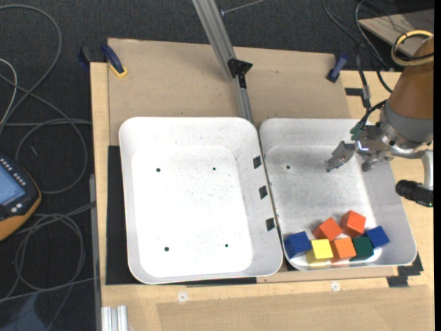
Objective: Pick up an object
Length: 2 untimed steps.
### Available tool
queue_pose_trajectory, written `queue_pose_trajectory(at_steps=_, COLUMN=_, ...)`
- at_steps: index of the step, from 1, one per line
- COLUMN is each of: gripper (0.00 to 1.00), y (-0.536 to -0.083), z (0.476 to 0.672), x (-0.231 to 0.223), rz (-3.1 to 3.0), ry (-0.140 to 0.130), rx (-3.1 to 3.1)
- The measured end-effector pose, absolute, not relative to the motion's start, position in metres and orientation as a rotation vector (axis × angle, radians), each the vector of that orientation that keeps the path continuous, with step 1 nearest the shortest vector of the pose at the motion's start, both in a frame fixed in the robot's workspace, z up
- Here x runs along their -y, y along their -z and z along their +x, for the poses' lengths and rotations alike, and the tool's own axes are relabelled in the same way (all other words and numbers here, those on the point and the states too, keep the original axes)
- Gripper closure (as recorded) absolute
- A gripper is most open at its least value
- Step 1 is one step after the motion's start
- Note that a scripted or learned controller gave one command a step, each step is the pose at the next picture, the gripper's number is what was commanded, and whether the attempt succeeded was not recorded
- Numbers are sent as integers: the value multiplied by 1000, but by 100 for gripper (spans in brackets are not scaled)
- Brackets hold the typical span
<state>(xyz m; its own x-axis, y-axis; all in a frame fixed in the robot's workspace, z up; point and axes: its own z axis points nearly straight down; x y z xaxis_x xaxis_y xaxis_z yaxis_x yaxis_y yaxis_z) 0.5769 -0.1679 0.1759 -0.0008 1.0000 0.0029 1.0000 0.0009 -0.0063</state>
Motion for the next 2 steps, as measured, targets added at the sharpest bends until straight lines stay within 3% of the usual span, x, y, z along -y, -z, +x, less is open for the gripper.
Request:
queue_pose_trajectory(at_steps=1, gripper=0, y=-112, z=577, x=167, rz=-2216, ry=-6, rx=2216)
queue_pose_trajectory(at_steps=2, gripper=100, y=-128, z=580, x=167, rz=-2222, ry=3, rx=2222)
